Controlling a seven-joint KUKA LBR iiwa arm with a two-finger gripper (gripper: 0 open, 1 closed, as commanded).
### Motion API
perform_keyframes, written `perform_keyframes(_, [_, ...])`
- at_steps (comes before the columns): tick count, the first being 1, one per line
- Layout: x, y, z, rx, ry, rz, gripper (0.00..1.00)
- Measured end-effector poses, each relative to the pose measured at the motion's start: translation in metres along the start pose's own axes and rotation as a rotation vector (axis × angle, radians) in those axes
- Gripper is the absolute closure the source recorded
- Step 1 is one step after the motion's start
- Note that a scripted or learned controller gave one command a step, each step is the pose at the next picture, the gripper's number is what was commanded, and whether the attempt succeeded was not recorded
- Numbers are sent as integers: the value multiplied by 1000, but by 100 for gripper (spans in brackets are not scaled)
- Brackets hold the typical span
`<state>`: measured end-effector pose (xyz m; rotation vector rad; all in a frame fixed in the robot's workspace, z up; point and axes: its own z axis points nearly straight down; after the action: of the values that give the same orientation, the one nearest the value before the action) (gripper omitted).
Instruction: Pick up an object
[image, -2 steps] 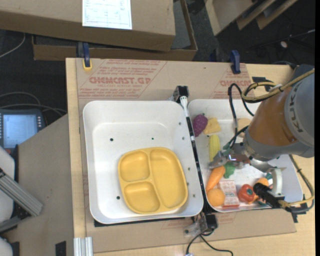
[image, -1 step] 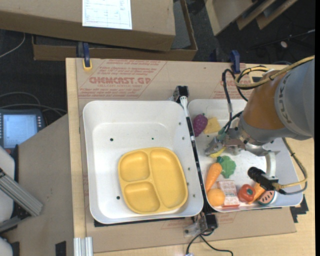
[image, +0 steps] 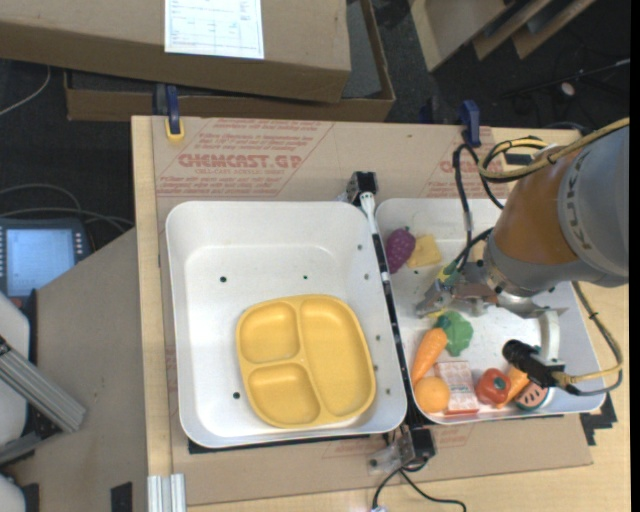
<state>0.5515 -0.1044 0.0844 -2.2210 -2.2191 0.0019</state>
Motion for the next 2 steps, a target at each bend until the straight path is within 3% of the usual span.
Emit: perform_keyframes(2, [-4, -45, 0, 0, 1, 1, 0])
